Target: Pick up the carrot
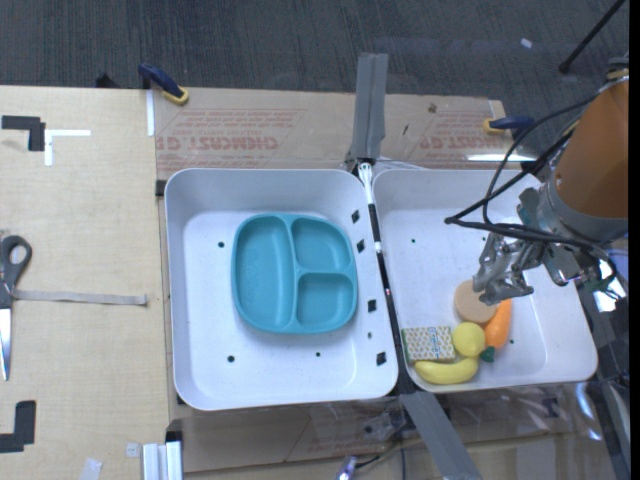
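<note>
The carrot (501,323) is orange with a green tip and lies tilted in the right bin (430,218), near its front right. My gripper (500,286) hangs just above and to the left of the carrot's upper end, over a tan round disc (468,302). Nothing visibly hangs from the gripper. The grey wrist with its cables reaches in from the right.
Close around the carrot lie a yellow lemon (467,340), a banana (446,371) and a speckled square block (428,343). A teal divided plate (295,273) sits in the left bin (190,268). Scissors (10,268) lie on the bench at far left.
</note>
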